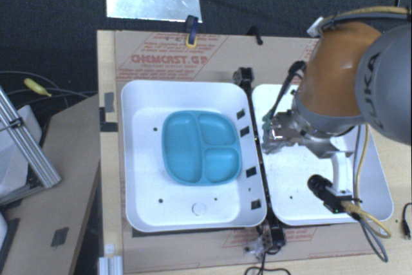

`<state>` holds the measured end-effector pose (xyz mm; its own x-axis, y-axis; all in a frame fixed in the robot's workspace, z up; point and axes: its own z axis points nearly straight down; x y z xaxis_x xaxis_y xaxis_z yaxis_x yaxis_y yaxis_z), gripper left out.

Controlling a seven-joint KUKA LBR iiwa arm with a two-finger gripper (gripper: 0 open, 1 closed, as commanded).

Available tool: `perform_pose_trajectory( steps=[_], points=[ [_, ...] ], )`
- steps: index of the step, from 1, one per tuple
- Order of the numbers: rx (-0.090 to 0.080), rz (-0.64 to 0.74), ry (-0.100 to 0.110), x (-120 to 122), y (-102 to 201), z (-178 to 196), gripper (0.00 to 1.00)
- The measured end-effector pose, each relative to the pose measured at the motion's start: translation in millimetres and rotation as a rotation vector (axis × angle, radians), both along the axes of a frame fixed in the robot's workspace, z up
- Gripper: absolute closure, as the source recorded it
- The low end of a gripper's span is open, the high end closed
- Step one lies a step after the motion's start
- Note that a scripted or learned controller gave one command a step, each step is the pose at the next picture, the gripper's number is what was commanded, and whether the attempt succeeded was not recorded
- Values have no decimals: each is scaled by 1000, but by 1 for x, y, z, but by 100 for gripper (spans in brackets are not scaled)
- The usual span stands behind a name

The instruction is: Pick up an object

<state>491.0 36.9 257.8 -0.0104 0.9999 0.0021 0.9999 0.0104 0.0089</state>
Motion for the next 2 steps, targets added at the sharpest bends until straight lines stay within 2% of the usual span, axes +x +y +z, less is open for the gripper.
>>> perform_pose_trajectory(
  steps=[1,2],
  points=[
    [4,4,-2,-4,96,82,100],
    [3,-4,-7,17,106,190,100]
  ],
)
